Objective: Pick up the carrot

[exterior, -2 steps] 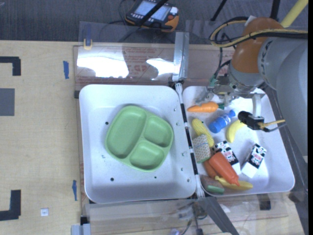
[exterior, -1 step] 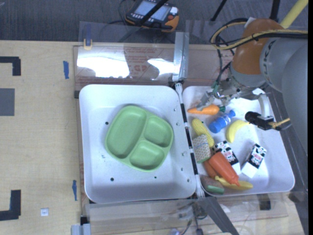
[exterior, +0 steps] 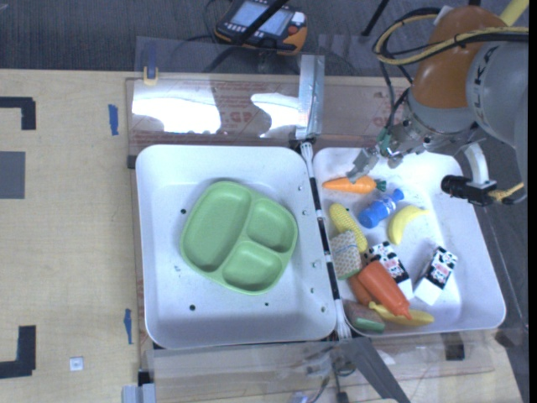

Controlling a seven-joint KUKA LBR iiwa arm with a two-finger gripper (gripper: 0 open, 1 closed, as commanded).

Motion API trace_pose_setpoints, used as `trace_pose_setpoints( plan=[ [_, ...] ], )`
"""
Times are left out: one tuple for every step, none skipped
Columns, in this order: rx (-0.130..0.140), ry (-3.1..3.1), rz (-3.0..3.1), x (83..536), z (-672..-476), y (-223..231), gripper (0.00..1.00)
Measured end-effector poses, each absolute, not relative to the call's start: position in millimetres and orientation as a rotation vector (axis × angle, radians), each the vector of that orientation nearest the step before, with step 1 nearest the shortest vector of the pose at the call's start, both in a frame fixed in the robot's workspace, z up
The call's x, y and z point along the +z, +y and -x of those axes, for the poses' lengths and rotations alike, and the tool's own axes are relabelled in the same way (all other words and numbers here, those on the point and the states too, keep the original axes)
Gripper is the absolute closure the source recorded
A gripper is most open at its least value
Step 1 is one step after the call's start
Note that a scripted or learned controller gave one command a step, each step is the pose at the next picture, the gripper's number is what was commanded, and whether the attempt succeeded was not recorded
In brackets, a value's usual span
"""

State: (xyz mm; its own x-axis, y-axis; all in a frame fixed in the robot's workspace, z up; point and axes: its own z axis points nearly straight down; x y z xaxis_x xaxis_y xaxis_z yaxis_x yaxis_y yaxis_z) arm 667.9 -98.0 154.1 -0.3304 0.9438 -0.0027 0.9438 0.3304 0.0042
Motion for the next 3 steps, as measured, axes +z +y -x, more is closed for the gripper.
trace_pose_setpoints(
  plan=[
    [-0.013,2.761,-1.534,86,-663.1,-105,0.00],
    [-0.001,2.742,-1.524,99,-667.9,-107,1.00],
    [0.002,2.605,-1.749,185,-641.4,-80,1.00]
  ],
)
